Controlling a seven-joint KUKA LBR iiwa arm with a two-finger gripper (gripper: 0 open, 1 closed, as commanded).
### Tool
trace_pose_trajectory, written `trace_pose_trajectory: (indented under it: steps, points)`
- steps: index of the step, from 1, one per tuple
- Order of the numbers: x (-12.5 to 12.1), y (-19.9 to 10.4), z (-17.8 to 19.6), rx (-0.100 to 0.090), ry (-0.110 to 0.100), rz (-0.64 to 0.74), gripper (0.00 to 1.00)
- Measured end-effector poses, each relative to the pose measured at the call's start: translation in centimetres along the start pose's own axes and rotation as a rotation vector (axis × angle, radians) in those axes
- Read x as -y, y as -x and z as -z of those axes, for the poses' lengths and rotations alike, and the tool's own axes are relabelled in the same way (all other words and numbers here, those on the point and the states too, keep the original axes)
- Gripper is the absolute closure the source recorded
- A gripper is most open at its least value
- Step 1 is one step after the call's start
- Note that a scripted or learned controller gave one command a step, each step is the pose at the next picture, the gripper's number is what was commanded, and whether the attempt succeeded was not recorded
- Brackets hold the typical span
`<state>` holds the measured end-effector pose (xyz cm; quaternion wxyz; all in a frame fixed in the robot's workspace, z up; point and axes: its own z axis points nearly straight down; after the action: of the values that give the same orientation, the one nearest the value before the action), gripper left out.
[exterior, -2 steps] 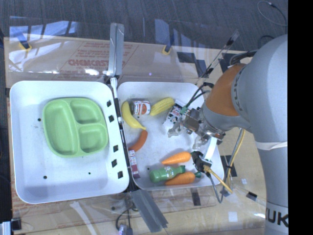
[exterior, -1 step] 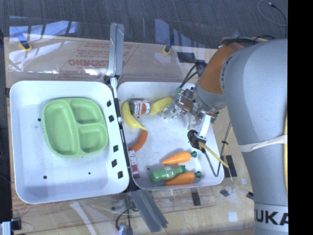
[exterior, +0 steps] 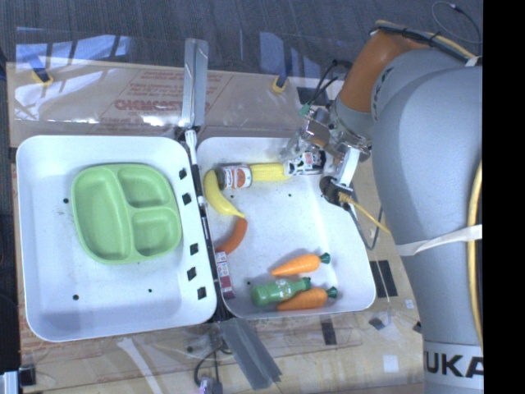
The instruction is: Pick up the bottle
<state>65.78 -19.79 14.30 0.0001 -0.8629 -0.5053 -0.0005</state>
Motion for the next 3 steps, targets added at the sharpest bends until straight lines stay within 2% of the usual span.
trace_pose_trajectory:
  steps: [1, 2, 3]
  points:
    - [2.7, 1.2, -5.1, 0.001, -0.007, -0.315, 0.0]
    - [2.8, 0.9, -4.1, 0.001, -0.012, -0.306, 1.0]
    - [1.1, 0.6, -2.5, 0.006, -0.022, 0.096, 1.0]
